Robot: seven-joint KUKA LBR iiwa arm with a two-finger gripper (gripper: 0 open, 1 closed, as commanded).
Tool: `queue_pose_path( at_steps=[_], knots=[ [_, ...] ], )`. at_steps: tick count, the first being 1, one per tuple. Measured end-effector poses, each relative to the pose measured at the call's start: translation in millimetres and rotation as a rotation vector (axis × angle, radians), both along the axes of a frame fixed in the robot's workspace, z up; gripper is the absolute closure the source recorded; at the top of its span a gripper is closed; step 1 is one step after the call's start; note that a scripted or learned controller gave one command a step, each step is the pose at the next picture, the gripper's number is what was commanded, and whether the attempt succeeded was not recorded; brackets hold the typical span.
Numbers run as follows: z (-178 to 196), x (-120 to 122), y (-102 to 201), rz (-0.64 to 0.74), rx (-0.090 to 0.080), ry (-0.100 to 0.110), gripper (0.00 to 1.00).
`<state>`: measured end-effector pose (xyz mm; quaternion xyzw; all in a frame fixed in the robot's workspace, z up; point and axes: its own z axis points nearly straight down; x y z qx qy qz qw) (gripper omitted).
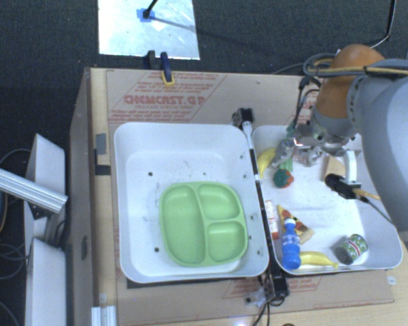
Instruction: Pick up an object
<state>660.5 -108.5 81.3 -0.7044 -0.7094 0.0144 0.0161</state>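
Hovering low over the far end of the right shallow white bin, the pincer looks to be in the approach step, just above a small round strawberry-like toy, red with a green cap. How wide the pincer stands I cannot tell, and nothing is seen held in it. Next it likely needs to descend squarely over the toy and close. Beside that sits a yellow banana-shaped piece; nearer the front lie a blue plastic bottle and a small printed tin can. A green divided plastic tray rests in the left white bin on the desk.
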Motion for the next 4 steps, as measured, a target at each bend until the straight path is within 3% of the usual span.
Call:
queue_pose_path(
  at_steps=[1,2,3,4],
  knots=[
    [84.0,9.1,-27.9,-0.004,-0.004,-0.049,0.00],
    [27.9,8.3,13.3,-0.005,-0.003,-0.044,0.00],
    [24.5,8.9,-15.3,-0.006,0.000,-0.041,0.00],
    [49.8,9.2,23.1,-0.002,-0.002,-0.048,0.00]
  ],
)
